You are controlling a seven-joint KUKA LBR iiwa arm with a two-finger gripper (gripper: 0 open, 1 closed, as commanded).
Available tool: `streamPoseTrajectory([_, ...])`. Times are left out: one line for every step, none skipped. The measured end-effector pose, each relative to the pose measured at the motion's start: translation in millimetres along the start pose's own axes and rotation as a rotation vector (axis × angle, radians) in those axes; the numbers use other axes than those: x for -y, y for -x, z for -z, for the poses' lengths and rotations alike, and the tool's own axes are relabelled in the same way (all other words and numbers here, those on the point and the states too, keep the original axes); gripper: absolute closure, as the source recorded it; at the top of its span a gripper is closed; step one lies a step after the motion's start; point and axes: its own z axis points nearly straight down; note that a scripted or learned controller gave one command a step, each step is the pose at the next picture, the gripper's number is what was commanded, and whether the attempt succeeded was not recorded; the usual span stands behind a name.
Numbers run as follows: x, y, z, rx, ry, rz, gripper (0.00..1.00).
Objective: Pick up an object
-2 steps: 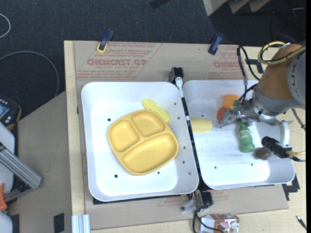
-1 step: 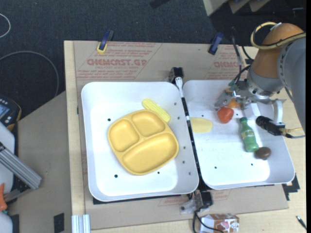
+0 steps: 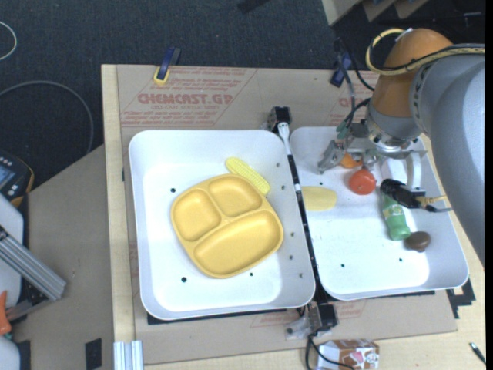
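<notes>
Nearest us, the yellow divided plate [image 3: 226, 224] lies in the left bin [image 3: 146, 230] beside a corn cob [image 3: 247, 174]. We see our hand [image 3: 362, 154] low in the right bin [image 3: 431, 276], over an orange piece [image 3: 350, 160], near the tomato [image 3: 361, 181]; its spread we cannot tell.

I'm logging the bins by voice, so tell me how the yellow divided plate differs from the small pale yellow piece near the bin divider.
The divided plate lies in the left bin; the pale yellow piece lies in the right bin. The plate is far larger, taking up much of its bin's floor, while the piece is a small oval. The plate has three compartments; the piece looks smooth and plain. The plate is a deeper golden yellow. Both lie flat, untouched by the gripper.
</notes>
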Motion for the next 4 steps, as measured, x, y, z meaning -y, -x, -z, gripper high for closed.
streamPoseTrajectory([2, 3, 9, 0.001, -0.005, -0.003, 1.00])
streamPoseTrajectory([76, -81, 107, -0.011, 0.027, 0.012, 1.00])
streamPoseTrajectory([110, -89, 164, -0.006, 0.028, 0.006, 1.00])
streamPoseTrajectory([184, -120, 233, -0.007, 0.026, 0.007, 1.00])
